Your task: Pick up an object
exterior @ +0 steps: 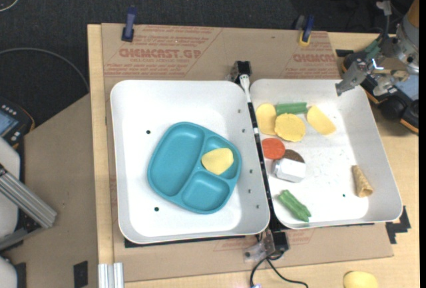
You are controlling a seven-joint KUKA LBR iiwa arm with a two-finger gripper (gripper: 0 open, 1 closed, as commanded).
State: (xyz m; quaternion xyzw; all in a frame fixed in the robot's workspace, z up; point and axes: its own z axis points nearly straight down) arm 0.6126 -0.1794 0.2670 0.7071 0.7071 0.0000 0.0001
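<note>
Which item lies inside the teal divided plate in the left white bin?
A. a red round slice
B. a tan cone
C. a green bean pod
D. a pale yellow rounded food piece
D: the pale yellow rounded food piece rests in one compartment of the teal divided plate; the other toy foods lie in the right white bin.

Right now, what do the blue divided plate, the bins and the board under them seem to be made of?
The blue divided plate looks like moulded plastic, matte, with soft rounded ridges between its compartments. The two white bins seem thin formed plastic, smooth with a slight sheen and rounded corners. The board looks like brown cardboard or paper-faced sheet, flat and dull, with red print.
</note>
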